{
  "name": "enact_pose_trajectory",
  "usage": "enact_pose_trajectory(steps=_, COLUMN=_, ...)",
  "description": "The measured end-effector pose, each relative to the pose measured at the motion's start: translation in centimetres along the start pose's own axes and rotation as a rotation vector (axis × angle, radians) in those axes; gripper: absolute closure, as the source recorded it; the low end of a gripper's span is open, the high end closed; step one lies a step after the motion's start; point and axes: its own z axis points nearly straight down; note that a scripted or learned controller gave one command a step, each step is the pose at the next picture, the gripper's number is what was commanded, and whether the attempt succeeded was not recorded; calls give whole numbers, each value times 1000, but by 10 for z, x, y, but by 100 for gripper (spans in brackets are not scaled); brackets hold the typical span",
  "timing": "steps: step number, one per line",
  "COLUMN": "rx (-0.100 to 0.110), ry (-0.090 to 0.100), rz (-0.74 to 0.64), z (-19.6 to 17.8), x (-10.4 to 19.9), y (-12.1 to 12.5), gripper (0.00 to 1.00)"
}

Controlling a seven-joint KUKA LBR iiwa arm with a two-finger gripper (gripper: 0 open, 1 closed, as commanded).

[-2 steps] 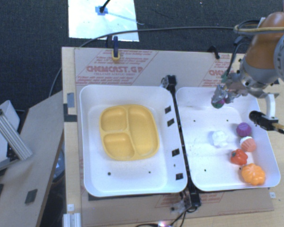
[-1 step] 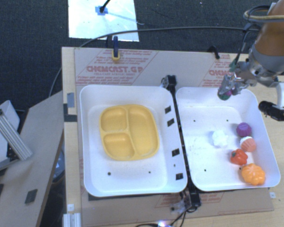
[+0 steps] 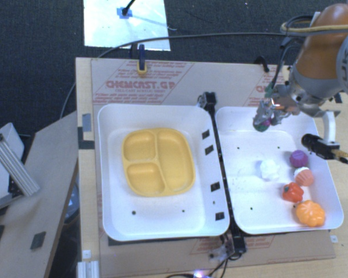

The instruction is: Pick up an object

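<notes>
The arm comes in over the far right corner of the right bin. Its orange band sits high above that corner and its grey wrist bends down and inward toward the bin. The gripper hangs tilted over the right bin's far edge, closer to the bin's inner wall than to its outer one. Whether it is apart or together cannot be told. A smear of green and purple shows at its tip, too blurred to name. The things to pick lie in the right bin's outer half, well apart from the gripper. A white crumpled lump sits near the bin's middle. A purple ball lies by the outer wall, with a peach and white piece just nearward of it. A red-orange piece comes next, and an orange pumpkin rests in the bin's near outer corner. These last four crowd close together along the outer wall. The lump stands free, with bare floor around it. The right bin's inner half and its near inner corner are open white floor. Across its inner wall lies the left bin, holding a yellow divided tray. Both bins rest on the surface.
</notes>
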Motion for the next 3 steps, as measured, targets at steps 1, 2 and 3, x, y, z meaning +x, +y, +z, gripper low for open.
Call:
enact_pose_trajectory(steps=1, rx=1, ry=1, rz=-2, z=1, x=62, y=-17, gripper=100)
enact_pose_trajectory(steps=2, rx=0, ry=2, rz=-3, z=3, x=121, y=-25, gripper=100)
enact_pose_trajectory(steps=3, rx=0, ry=1, rz=-3, z=-5, x=176, y=-43, gripper=100)
